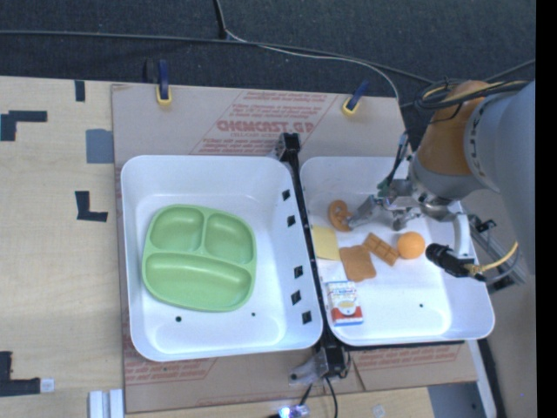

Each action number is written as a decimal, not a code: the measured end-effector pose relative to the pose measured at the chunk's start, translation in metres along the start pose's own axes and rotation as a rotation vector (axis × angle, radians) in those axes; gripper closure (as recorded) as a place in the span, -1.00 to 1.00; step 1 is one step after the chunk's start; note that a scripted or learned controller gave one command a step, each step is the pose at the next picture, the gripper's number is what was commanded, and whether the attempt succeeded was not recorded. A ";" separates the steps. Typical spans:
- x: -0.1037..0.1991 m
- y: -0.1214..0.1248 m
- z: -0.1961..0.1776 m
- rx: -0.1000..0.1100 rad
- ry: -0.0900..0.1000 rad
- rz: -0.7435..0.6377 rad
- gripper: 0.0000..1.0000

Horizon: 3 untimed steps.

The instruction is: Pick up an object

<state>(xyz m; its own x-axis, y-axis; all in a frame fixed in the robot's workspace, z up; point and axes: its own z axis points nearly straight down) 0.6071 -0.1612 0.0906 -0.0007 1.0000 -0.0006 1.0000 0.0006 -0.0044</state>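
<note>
A brown cardboard sheet covers the middle of the bench, held at its upper edge by 2 yellow clamps. On it sit 2 shallow white bins side by side. The left bin, in the centre-left of the frame, holds a green divided plate with 3 compartments, lying flat toward the bin's left half. The right bin sits centre-right, touching the left bin along a black divider.

The grey arm, with its orange band, enters from the upper right. Its gripper hangs low over the upper middle of the right bin; whether it is released or clenched cannot be told.

In the right bin, a pale yellow cheese-like slice lies by the divider. Below it, near the bin's lower left, stands a small red and white carton. A tan toast-like piece lies just right of the slice, with a smaller brown waffle-like piece at its upper right. An orange ball rests beside that. A small brown pretzel-like item lies just left of the gripper.
</note>
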 end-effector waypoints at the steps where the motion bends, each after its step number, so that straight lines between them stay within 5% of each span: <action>1: 0.001 0.001 -0.013 -0.003 0.001 -0.002 1.00; 3: 0.005 0.010 -0.116 -0.010 0.000 -0.002 1.00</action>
<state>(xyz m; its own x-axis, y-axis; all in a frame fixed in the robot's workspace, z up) 0.6180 -0.1562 0.2066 -0.0027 1.0000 -0.0008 1.0000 0.0027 0.0057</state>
